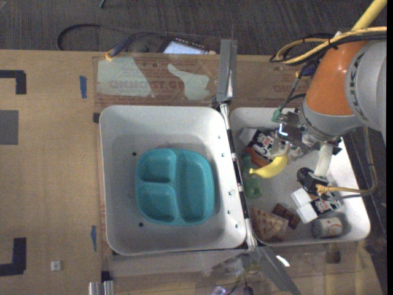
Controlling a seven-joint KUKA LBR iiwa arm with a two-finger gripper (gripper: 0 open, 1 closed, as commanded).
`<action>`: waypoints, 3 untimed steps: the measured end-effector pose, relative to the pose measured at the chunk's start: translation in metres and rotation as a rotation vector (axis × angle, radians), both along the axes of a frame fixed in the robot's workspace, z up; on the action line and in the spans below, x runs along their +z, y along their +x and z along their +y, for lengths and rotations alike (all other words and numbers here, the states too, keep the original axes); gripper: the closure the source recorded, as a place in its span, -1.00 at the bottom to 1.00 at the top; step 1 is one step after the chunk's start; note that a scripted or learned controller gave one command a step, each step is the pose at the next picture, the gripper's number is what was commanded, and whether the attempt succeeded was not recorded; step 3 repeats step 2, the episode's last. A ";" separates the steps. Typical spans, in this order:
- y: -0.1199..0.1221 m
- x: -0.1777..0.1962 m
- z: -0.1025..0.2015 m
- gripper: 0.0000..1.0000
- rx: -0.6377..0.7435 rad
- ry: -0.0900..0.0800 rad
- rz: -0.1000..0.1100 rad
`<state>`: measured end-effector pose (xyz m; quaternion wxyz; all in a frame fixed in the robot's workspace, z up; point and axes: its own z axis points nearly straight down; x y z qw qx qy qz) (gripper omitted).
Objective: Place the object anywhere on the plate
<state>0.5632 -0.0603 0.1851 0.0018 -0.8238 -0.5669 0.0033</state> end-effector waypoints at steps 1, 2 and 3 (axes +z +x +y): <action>0.017 -0.003 0.074 1.00 0.537 0.004 -0.003; 0.027 -0.003 0.151 1.00 0.523 0.003 -0.006; 0.027 -0.003 0.151 1.00 0.523 0.003 -0.006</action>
